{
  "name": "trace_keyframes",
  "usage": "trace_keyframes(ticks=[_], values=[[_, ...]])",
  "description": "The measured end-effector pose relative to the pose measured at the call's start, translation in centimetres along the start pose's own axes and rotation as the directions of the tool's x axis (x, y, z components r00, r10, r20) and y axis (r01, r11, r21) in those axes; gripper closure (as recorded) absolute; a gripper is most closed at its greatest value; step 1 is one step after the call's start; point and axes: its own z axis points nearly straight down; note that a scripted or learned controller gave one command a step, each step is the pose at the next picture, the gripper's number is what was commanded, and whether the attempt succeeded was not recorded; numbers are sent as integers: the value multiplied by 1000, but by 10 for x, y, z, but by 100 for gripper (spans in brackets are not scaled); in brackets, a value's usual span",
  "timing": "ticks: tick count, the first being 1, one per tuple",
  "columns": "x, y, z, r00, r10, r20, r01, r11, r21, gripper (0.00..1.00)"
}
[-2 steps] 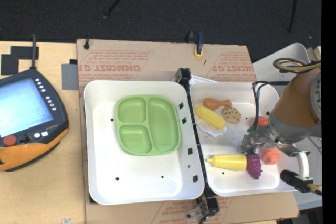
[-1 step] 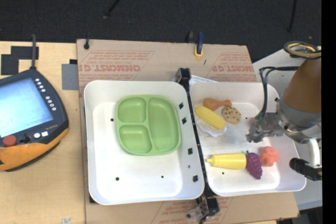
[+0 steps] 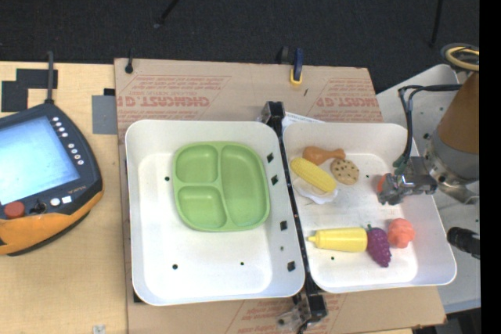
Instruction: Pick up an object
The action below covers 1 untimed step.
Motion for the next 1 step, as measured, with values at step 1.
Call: trace_keyframes(ticks=[1], values=[[-1, 0, -26, 1000, -1, 0, 1, 1000, 1, 100]])
